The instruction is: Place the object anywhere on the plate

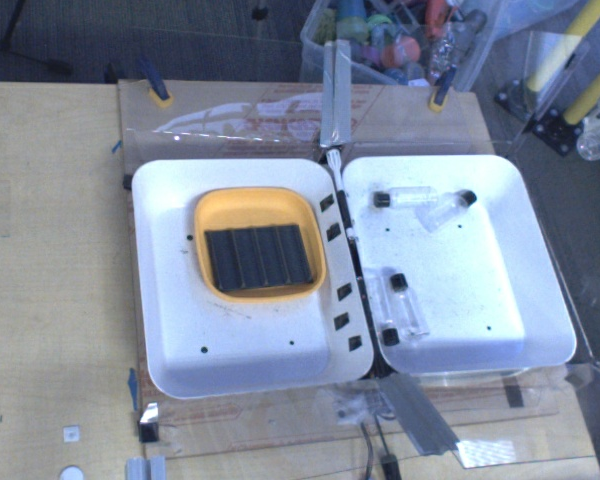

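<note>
Working from the right side of the bench, I've got the right bin point(540, 298) nearer to me and the left bin point(165, 348) further off, across the divider. The yellow plate point(212, 208) sits in the left bin, roughly mid-bin. A dark ridged slab point(258, 258) already lies flat on it, long axis running left-right, inside the plate's rim on all sides. If that slab is the obj, the placing looks done, imo. If not, candidates are the clear vials w/ black caps in the right bin: an upper pair point(420, 202) near the back wall, lying roughly left-right, and a lower pair point(400, 308) close to the divider, long axis running more front-back. Either pair lies to the right of the plate, so the carry would go leftward over the divider. My gripper: can't tell how wide it stands or whether it has hold of anything. Writing: faint reddish print on the clear sheet point(270, 118) behind the bins, too blurred to read; no brand or label legible elsewhere.
</note>
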Robot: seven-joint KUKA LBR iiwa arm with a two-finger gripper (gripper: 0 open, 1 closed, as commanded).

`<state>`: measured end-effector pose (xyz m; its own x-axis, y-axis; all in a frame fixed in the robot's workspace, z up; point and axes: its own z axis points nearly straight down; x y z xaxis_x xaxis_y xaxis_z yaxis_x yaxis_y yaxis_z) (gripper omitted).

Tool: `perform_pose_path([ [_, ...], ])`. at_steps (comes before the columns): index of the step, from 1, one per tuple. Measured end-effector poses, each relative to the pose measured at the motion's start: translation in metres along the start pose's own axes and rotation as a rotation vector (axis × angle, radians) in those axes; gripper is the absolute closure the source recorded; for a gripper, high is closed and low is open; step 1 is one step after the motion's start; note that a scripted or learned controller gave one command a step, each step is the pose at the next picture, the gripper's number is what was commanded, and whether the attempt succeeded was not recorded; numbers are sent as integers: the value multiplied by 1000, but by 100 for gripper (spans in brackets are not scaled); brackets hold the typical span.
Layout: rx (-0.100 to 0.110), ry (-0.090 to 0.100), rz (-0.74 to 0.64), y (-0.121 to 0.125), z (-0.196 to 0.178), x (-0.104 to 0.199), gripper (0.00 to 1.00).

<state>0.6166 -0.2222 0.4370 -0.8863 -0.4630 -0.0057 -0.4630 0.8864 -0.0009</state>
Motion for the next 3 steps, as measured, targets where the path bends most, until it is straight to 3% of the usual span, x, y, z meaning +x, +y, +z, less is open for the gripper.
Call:
perform_pose_path([
  [2,2,-3,-686,-11,1,-23,100],
  [3,-3,-1,-1043,-7,1,-14,100],
])
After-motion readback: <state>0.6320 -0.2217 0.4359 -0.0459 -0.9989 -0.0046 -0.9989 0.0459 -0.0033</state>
